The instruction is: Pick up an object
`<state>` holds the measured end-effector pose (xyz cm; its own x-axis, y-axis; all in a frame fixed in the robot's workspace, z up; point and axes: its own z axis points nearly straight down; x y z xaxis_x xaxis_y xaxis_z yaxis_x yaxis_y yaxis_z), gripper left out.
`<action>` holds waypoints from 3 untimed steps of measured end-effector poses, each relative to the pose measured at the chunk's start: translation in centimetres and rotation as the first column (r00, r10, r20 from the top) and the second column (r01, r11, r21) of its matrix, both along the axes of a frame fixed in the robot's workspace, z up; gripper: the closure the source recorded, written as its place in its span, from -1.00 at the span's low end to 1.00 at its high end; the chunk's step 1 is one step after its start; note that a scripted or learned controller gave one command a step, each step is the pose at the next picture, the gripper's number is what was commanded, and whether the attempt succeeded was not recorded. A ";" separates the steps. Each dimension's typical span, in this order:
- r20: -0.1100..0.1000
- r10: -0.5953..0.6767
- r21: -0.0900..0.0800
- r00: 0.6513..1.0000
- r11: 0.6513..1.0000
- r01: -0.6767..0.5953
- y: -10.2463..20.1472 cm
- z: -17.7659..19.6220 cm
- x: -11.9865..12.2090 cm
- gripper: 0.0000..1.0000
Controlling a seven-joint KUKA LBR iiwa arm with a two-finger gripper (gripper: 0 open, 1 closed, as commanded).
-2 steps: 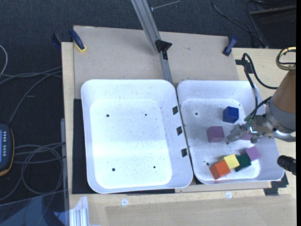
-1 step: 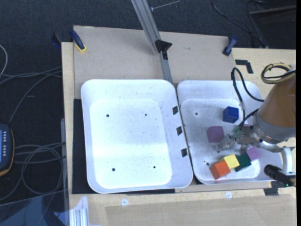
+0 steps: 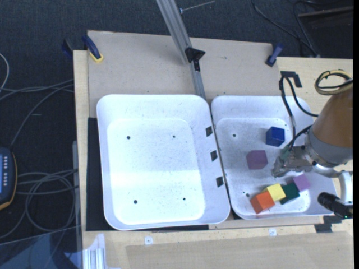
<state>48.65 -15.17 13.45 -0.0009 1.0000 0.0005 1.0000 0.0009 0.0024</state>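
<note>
Two shallow white bins sit side by side on the bench. The left bin (image 3: 112, 150) shows bare floor, while the right bin (image 3: 235, 108) holds all the blocks. A blue cube (image 3: 275, 135) lies toward the far side, and a purple cube (image 3: 257, 159) sits near the middle. At the near edge an orange block (image 3: 261, 202), a yellow block (image 3: 276, 192) and a green block (image 3: 290, 191) touch one another in a row — its long axis slants from near-left to far-right. A lilac block (image 3: 301, 181) lies just beside the green one, partly under the arm. The gripper (image 3: 284, 165) hangs over the right bin, between the purple cube and the lilac block, just beyond the yellow and green blocks; whether its fingers are apart or together cannot be told, and nothing is seen between them.
</note>
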 end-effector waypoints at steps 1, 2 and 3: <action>0.004 0.001 -0.002 1.000 1.000 -0.001 0.4 4.4 0.4 1.00; 0.004 0.001 -0.002 1.000 1.000 -0.001 0.4 8.7 0.7 1.00; 0.006 0.002 -0.003 1.000 1.000 -0.002 0.4 14.1 0.9 1.00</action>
<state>49.53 -14.81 27.56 -0.0025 1.0000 -0.0021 1.0000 0.0025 0.0080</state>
